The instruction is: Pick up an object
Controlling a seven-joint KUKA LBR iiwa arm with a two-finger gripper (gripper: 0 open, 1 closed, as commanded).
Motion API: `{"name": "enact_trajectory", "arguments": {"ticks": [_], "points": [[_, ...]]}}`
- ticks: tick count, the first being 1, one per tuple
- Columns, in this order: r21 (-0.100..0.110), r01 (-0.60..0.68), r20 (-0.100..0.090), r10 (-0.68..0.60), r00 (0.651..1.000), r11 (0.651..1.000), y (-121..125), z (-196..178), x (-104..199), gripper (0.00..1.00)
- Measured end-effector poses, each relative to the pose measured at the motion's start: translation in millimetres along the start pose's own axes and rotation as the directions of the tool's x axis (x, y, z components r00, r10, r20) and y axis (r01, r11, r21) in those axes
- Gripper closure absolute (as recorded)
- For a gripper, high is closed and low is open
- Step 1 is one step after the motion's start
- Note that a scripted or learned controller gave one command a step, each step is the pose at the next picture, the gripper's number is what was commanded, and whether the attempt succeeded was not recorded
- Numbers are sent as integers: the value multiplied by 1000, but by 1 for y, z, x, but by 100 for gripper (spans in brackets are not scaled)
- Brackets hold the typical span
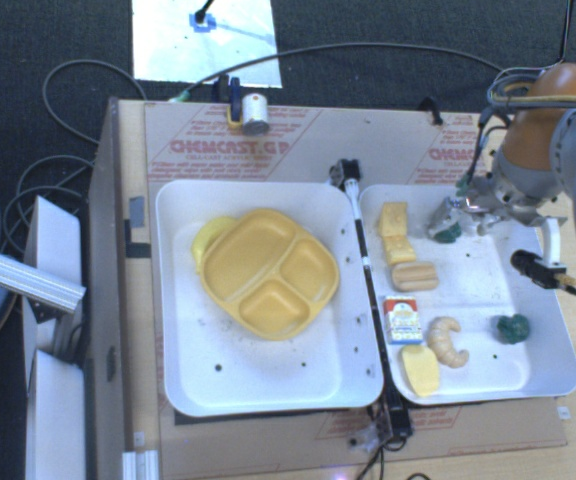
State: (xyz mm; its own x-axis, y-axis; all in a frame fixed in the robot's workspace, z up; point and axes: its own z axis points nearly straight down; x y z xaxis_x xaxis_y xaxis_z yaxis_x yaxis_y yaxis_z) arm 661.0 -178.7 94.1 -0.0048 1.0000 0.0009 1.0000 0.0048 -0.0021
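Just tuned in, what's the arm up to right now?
The arm's gripper is down at the back of the right bin, right by a dark green item; whether it has a grip is unclear. The croissant, cheese pieces and a second green item lie loose. The left bin holds a yellow divided tray.

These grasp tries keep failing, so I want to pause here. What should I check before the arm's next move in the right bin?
1. Gripper over the right bin: ok, near its upper edge.
2. Dark green object at the fingertips: ok, it lies right there.
3. Object actually between the fingers: cannot tell.
4. Finger opening: cannot tell.
5. Neighbours out of the way: ok; the yellow block sits apart to its left.
6. Other targets reachable: ok; croissant and second green piece lie apart.
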Motion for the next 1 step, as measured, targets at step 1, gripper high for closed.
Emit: {"name": "enact_trajectory", "arguments": {"ticks": [1], "points": [[-7, 3, 3, -3, 1000, 1000, 2, -14, -1, 100]]}}
